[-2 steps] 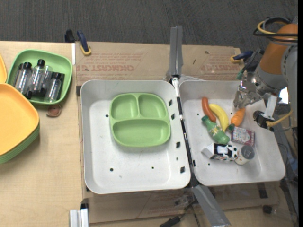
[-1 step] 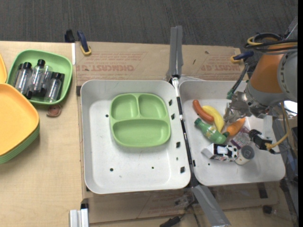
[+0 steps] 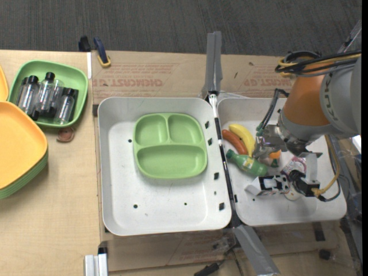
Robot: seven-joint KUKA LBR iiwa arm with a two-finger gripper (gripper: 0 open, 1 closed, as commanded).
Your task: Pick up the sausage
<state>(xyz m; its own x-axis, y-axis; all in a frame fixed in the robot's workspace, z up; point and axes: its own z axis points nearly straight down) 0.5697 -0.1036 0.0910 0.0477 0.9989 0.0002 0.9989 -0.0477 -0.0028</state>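
Note:
The sausage (image 3: pixel 234 140) is a short red-orange piece lying in the right bin (image 3: pixel 299 209), near its left wall. It rests against the left side of a yellow banana (image 3: pixel 244 135). Just below them lies a green bottle (image 3: pixel 248 164) on its side. My gripper (image 3: pixel 264 149) hangs low in the same bin, just right of the banana and above the bottle's right end. It is a short way right of the sausage and not touching it. A small orange item (image 3: pixel 275 153) shows right beside the gripper. The arm's wrist hides the bin floor behind it.
The left bin (image 3: pixel 118 177) holds a green divided plate (image 3: pixel 170 145). On the bench at far left stand a green tray with several small bottles (image 3: pixel 48 94) and a stack of orange plates (image 3: pixel 20 148). A metal bar (image 3: pixel 214 62) rises between the bins at the back.

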